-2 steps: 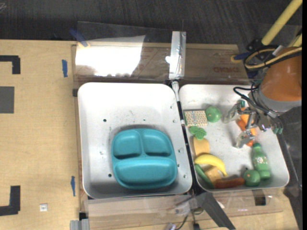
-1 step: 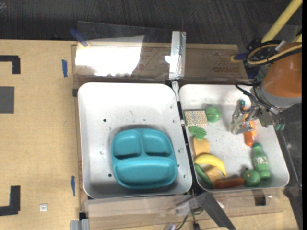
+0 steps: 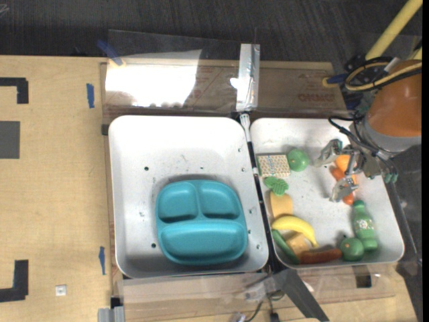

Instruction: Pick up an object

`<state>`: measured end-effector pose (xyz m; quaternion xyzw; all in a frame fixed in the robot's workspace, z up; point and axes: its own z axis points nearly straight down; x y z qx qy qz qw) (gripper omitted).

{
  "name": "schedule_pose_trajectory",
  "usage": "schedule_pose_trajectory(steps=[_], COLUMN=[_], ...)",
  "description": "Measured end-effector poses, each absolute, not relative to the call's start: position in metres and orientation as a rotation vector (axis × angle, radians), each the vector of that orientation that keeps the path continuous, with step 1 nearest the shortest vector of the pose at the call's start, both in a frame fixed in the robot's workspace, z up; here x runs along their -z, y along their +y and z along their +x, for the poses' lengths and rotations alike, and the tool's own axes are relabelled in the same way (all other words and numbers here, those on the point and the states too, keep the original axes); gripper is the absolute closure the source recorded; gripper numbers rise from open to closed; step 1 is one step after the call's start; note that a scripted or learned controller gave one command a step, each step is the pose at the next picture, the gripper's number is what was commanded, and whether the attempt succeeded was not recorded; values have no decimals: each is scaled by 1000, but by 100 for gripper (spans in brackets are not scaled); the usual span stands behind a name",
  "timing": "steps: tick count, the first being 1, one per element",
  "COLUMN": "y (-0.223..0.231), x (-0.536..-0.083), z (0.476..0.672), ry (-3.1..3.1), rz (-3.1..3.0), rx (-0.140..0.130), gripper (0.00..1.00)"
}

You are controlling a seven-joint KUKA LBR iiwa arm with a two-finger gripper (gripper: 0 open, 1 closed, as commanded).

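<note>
My gripper hangs low over the right bin, near its right wall, with the orange-banded wrist above it. Its two fingers stand apart, so it is open. An orange carrot-like toy lies between them and runs down to a reddish tip. The fingers straddle it without visibly closing on it. To the left sit a green ball, a checkered cracker, a green leafy piece, a yellow wedge and a banana.
A brown sausage, a green bottle and a green round fruit crowd the right bin's front right corner. The left bin holds a blue divided plate. Cables hang behind the arm.
</note>
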<state>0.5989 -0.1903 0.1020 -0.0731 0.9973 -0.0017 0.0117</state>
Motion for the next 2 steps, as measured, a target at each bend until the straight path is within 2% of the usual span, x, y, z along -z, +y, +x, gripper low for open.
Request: schedule_pose_trajectory(steps=[1, 2], y=[-186, -220], x=[-89, -89], z=[588, 561], ry=[3130, 3132], rz=[-112, -24], rx=[0, 1], gripper=[0, 0])
